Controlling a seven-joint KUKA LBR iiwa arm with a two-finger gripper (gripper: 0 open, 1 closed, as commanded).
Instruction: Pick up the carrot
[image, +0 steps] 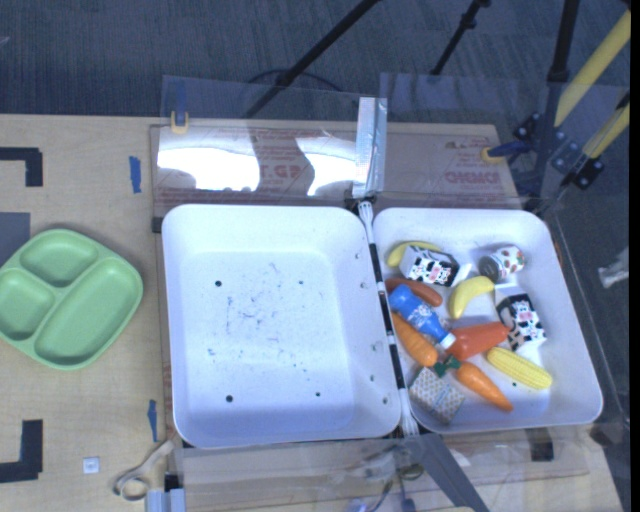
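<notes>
Camera view is showing the carrot (482, 384) lying in the right bin (572, 300), near its front edge, among toy foods: a corn cob (518, 367) just beside it, a blue bottle (417, 311) and a banana (470, 294) farther back. Left bin (262, 320) is sitting beside it on the table (70, 140), with a green divided plate (66, 297) lying well apart to the left. State of the fingers: cannot tell.

carrot (481, 384): orange, tapered, green stub at left end
pose: flat, slanted down-right
place: right bin (575, 330), front, beside corn (519, 367)
</notes>
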